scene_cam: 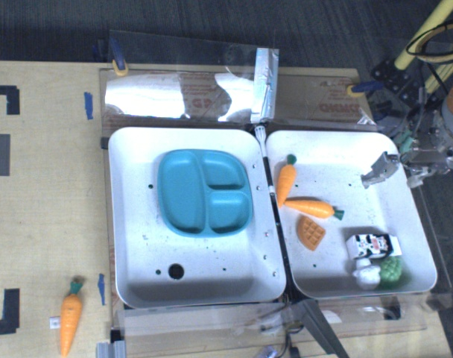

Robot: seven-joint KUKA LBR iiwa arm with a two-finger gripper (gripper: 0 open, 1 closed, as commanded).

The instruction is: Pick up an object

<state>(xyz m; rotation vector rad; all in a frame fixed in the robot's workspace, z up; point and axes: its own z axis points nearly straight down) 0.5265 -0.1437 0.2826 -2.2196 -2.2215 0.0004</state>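
The gripper hangs over the upper right part of the right bin. Whether its fingers are spread or pressed together cannot be told from this slanted overhead view. Nothing is seen between them.

No single target is named, so any piece in this bin would serve. Nearest, to the left of the gripper and a little toward the camera, lies an orange carrot with its long axis running roughly left to right, green stem end pointing right toward the gripper. A second carrot sits further left against the bin's left wall, long axis nearly up and down in the view, its tip close to the first carrot's. Both look like smooth moulded plastic, tapered and round, and likely to roll.

Just below them is a waffle piece, flat with a gridded top. Toward the near right corner sit a black-and-white carton, a small white object and a green knobbly piece, crowded together.

Further out, the left bin holds a blue divided plate. A third carrot lies on the wooden bench, well apart.
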